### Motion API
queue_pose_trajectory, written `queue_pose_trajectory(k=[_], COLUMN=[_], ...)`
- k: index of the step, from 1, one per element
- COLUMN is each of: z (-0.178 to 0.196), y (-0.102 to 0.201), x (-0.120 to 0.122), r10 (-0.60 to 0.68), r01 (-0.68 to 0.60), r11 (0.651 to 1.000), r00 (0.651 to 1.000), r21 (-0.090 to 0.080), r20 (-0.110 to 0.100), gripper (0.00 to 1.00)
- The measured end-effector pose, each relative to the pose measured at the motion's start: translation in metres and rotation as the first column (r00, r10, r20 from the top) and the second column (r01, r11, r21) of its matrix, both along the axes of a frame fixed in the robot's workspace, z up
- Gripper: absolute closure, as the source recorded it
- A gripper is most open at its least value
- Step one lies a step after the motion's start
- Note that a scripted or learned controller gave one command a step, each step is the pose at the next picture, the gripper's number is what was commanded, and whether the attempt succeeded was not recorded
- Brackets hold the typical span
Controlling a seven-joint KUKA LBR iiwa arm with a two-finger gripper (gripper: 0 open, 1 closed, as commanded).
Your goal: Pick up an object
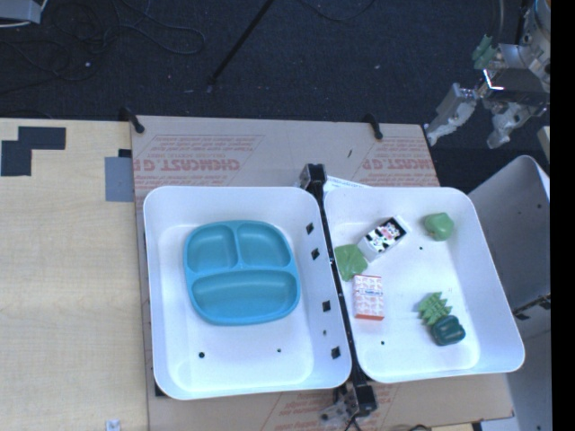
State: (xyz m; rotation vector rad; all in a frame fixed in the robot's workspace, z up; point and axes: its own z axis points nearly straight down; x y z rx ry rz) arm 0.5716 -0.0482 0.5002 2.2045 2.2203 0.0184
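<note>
I read the two-finger gripper parked high off the bench's far right corner, jaws apart and holding nothing, presumably clear for the camera. Candidates lie loose in the right white bin: orange-and-white carton, cow-patterned block, green toys (well apart). The blue divided plastic plate occupies the left bin; nothing obstructs descent.

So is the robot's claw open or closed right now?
Open. The gripper hangs above the right bin, and its two fingers are spread apart with nothing between them.
</note>
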Motion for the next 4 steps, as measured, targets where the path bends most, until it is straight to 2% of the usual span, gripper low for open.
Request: queue_pose_trajectory(k=[1,2,3,4], z=[-0.001,-0.055,-0.098,0.039], y=[-0.002,0.041,0.094,0.136], x=[0.0,-0.036,-0.047,-0.007], r10=[-0.001,-0.003,-0.002,-0.002], r01=[0.001,0.003,0.002,0.002], r11=[1.0,1.0,1.0,1.0], r00=[1.0,1.0,1.0,1.0], r21=[-0.001,0.001,0.001,0.003], r20=[-0.022,-0.025,-0.025,-0.005], gripper=[1.0,1.0,1.0,1.0])
